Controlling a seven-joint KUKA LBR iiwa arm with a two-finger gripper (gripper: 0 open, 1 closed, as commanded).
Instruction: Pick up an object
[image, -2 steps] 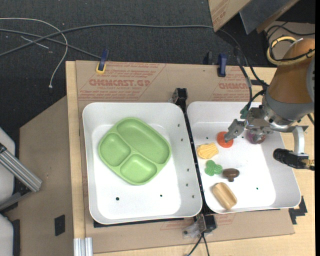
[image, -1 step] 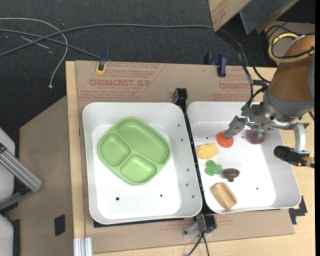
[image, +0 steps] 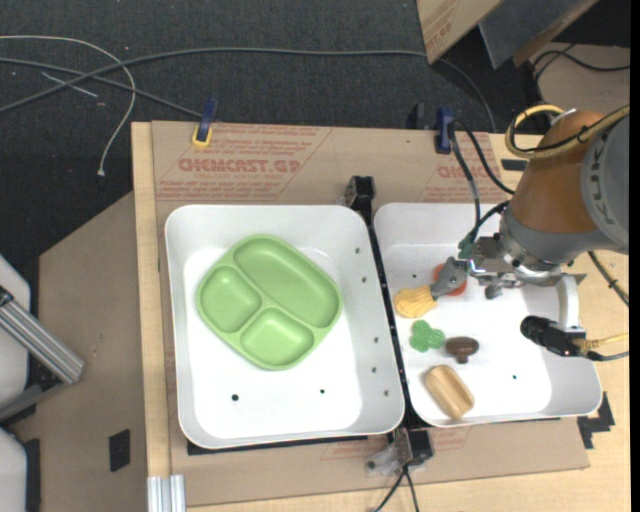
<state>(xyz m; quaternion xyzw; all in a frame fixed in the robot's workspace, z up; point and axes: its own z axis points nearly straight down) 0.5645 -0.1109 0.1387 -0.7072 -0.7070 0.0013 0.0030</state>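
Yellow toy (image: 412, 302) lies at nine o'clock in the right bin (image: 520, 395).
We see the gripper (image: 447, 281) just beside it at two o'clock; a green piece (image: 427, 337), brown piece (image: 461, 348) and tan block (image: 449, 390) sit toward six.

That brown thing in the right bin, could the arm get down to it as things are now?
Probably yes. The brown piece lies in the open on the right bin's floor, nothing on top of it. The green piece beside it and the tan block crowd it slightly. The gripper hangs nearby above the same bin.
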